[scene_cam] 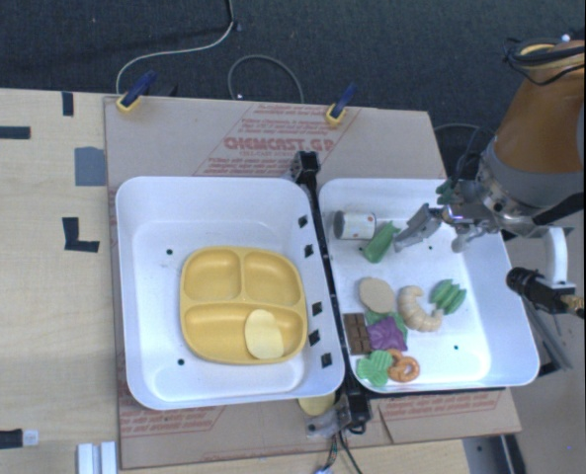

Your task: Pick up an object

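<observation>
My gripper (434, 235) hovers over the back of the right bin (505, 363), open with nothing between its fingers. One finger (412, 230) points down-left towards a green pod-shaped piece (379, 244). Beside that piece lies a small silver can (354, 226). Nearer the front lie a tan disc (376, 293), a pale shrimp-like curl (420, 308), a green ridged piece (449, 295), a brown bar (355, 332), a purple lump (386, 334), a green leaf shape (376, 367) and an orange pretzel (405, 368).
The left bin (139, 265) holds a yellow divided plate (223, 279) with a pale round slice (265, 337) in its front section. A black divider (317, 265) runs between the bins. Cables trail behind the bench.
</observation>
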Robot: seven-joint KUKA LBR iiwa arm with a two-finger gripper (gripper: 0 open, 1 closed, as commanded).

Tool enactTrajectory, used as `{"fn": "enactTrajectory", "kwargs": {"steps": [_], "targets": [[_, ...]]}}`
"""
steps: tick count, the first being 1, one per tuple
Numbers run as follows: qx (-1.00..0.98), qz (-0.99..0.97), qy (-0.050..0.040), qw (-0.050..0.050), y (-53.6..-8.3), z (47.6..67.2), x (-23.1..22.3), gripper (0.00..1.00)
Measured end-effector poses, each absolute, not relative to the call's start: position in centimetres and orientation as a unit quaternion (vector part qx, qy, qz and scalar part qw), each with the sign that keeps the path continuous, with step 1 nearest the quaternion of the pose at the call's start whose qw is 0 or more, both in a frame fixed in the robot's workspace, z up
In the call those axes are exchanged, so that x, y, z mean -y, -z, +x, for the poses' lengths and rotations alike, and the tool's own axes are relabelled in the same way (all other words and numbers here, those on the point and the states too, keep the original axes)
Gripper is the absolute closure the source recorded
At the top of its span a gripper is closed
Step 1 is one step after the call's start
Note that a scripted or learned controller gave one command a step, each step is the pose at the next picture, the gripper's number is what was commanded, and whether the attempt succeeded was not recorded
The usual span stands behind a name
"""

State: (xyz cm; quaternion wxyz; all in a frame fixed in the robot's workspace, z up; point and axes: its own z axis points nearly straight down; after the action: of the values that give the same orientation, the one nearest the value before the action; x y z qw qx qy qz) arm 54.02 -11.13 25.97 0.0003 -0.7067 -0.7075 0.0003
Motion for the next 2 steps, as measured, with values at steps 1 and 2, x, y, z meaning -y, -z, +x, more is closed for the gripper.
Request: {"fn": "enactTrajectory", "kwargs": {"steps": [1,2], "targets": [[0.707,-0.707,0.0003,-0.003,-8.0,52.5,10.5,0.00],[0.710,-0.704,-0.0029,0.001,-8.6,63.7,12.1,0.00]]}}
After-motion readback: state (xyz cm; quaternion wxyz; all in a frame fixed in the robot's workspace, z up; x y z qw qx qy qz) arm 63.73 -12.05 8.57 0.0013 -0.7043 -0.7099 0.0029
